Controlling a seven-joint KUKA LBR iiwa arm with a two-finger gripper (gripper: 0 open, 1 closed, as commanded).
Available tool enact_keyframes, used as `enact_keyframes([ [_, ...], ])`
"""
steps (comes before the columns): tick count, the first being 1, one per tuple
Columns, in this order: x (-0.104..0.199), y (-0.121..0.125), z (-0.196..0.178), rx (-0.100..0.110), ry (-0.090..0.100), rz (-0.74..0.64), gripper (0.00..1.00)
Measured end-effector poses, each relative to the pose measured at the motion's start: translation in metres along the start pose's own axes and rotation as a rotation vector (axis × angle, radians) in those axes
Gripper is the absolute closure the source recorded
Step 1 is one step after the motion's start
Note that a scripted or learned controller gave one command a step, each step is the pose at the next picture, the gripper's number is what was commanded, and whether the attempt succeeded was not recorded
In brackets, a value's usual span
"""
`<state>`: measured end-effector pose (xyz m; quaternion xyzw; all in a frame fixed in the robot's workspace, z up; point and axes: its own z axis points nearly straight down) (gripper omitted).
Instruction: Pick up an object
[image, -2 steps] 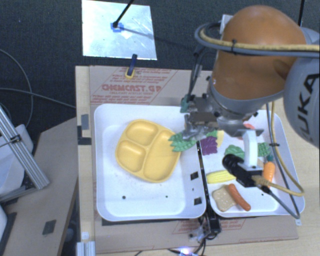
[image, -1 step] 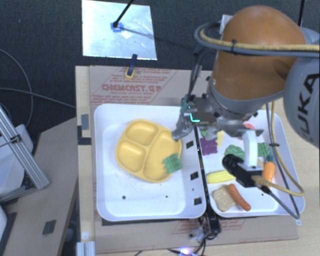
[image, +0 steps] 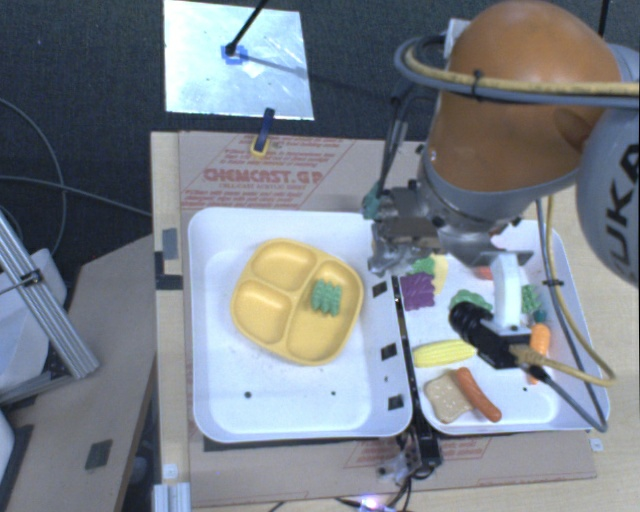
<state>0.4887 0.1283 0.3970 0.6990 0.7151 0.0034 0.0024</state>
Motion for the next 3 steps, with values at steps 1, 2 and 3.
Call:
enact_keyframes([
  [1, 0.000, 0.001, -0.011, -0.002, 0.000, -0.006, 1.00],
  [2, 0.000, 0.002, -0.022, -0.005, 0.000, -0.012, 1.00],
  [3, -0.039, 0.042, 0.049, 0.012, -0.004, 0.027, 1.00],
])
